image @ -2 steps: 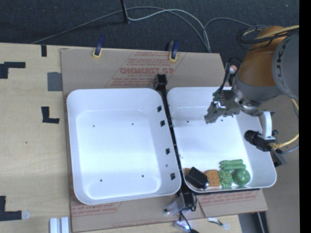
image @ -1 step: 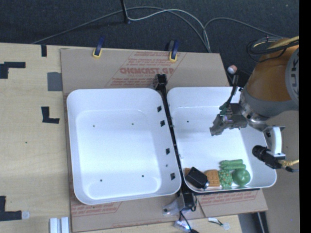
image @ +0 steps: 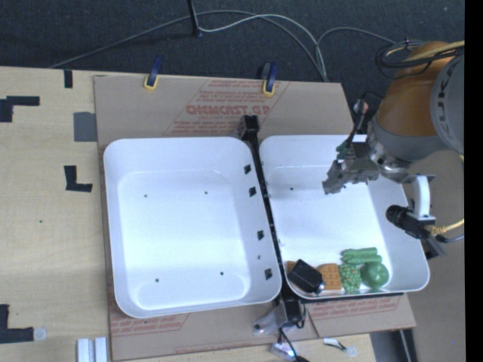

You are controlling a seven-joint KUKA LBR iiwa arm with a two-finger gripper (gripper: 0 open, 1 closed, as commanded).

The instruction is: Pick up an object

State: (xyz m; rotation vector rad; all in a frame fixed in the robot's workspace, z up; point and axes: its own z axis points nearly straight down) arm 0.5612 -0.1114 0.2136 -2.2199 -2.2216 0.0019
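Observation:
My gripper [image: 336, 183] hangs over the upper middle of the right bin [image: 302, 153], reaching in from the right under the grey and orange arm [image: 415, 111]. Nothing shows between its tips. Along the right bin's near edge lie a black block [image: 306, 276], an orange-brown waffle-like piece [image: 329, 276], a green bumpy piece [image: 351, 277], a green round piece [image: 375, 275] and a green pod [image: 360, 256]. These objects sit well below the gripper and apart from it.
The left bin [image: 181, 225] stands beside the right one, joined by a black clipped divider [image: 260, 202]. Both bins rest on a cardboard sheet [image: 219, 104] clamped at the back. Cables run across the dark floor behind.

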